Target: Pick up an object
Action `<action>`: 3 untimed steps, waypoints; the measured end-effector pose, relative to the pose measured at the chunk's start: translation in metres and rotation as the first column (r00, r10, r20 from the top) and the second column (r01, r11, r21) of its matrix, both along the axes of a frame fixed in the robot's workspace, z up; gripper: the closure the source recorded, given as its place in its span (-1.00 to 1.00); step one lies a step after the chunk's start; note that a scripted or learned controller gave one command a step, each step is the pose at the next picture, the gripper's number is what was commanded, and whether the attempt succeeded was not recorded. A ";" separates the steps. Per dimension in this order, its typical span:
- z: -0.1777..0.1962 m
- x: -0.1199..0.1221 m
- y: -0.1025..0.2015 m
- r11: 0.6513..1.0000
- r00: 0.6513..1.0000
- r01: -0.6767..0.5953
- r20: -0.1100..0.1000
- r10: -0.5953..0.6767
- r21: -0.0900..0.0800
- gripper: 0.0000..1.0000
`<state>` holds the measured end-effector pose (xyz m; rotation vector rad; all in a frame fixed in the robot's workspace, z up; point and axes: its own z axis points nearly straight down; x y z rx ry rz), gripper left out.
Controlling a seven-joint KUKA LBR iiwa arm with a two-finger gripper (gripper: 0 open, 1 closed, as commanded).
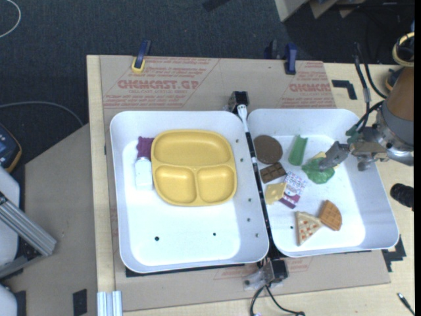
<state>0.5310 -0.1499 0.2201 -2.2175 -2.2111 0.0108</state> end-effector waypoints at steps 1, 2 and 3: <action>0.006 0.003 0.000 1.000 1.000 -0.003 0.013 0.003 -0.002 -1.00; -0.041 -0.006 -0.002 1.000 1.000 -0.002 0.006 0.002 0.000 -1.00; -0.084 -0.007 -0.003 1.000 1.000 -0.002 0.006 0.002 0.000 -1.00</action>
